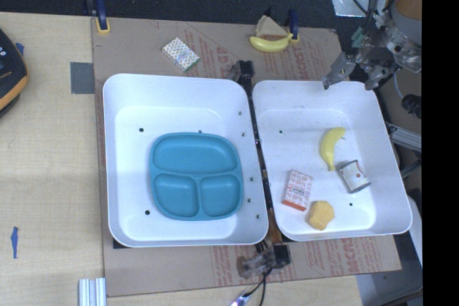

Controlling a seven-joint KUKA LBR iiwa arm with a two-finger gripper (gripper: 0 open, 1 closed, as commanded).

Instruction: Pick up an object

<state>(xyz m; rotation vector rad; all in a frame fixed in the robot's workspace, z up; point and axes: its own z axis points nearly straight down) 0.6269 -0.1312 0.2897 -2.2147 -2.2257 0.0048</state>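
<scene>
In the right bin (373, 222) lie a yellow banana (330, 145), a small grey and white box (353, 175), a red and white packet (297, 189) and a yellow corn-like piece (320, 214). My gripper (351, 79) hangs above the far right rim of that bin, up and to the right of the banana. Its two fingers stand spread apart with nothing between them. The grey arm with its orange band (409, 0) comes in from the upper right.
The left bin (118, 154) holds a blue divided plate (195, 175). Outside the bins, on the cardboard behind them, lie a second banana (270, 43) and a small patterned packet (180, 53). A black and yellow device (8, 68) sits at the far left.
</scene>
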